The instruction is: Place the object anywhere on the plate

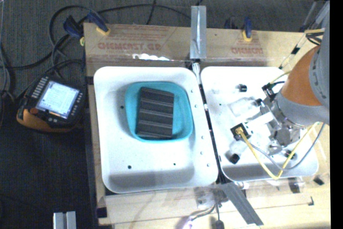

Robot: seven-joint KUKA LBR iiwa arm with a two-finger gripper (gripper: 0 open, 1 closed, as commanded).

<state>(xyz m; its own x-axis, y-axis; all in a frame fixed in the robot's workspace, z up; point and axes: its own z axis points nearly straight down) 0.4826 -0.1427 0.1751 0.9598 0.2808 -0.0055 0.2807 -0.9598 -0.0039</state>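
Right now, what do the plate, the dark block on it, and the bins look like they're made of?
Plate: probably plastic, an even turquoise with a smooth, matte look. Block: dark grey, ridged in bands, dull surface; maybe rubber or foam, hard to tell. Bins: white, rounded moulded corners, slight sheen, likely plastic.

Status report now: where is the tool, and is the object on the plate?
Tool low in right bin. Dark ridged block lies on blue plate, left bin. Nothing blocking.

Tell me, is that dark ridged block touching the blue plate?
Touching. The camera view shows the dark ridged block lying flat on the blue plate in the left bin, with blue rim showing around it.
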